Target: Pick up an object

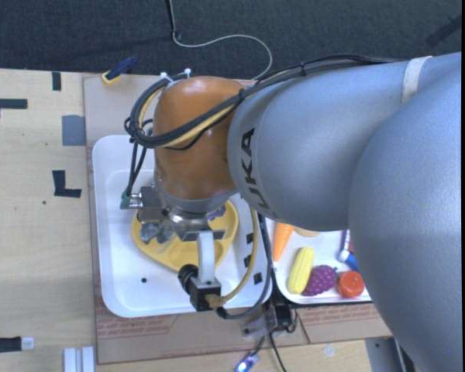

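Arm: a large grey KUKA arm [333, 153] reaches in from the right, its orange band [190, 130] hanging over the left bin.
Gripper: the gripper [170, 235] sits low in the left bin [112, 231], directly over a flat yellow object [229, 222]; whether it grips anything cannot be told.
Right bin: the right bin [325, 299] holds a corn cob [300, 270], purple grapes [320, 279], an orange carrot [282, 240] and a small red-orange fruit [350, 284], close together.
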Controlling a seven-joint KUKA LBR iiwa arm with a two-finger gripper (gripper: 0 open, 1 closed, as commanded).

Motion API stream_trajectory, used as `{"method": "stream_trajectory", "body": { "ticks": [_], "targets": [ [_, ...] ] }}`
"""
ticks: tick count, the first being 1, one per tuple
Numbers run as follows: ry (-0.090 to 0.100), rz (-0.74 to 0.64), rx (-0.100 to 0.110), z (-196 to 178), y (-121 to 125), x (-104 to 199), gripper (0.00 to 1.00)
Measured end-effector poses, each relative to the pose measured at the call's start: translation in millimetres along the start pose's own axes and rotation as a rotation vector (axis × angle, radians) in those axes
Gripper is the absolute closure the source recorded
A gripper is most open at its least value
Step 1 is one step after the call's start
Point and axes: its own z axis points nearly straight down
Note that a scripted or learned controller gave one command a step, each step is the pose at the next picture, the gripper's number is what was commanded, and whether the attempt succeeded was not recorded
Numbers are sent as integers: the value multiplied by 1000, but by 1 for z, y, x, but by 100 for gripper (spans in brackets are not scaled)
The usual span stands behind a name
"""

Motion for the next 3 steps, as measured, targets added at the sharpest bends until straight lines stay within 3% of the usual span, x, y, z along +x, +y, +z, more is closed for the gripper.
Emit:
{"method": "stream_trajectory", "body": {
  "ticks": [1, 2, 3],
  "targets": [
    [5, 4, -10, 121, 47, -1, 100],
    [8, 9, -32, -33, 101, -66, 100],
    [10, -7, -17, -67, 50, -1, 100]
  ]
}}
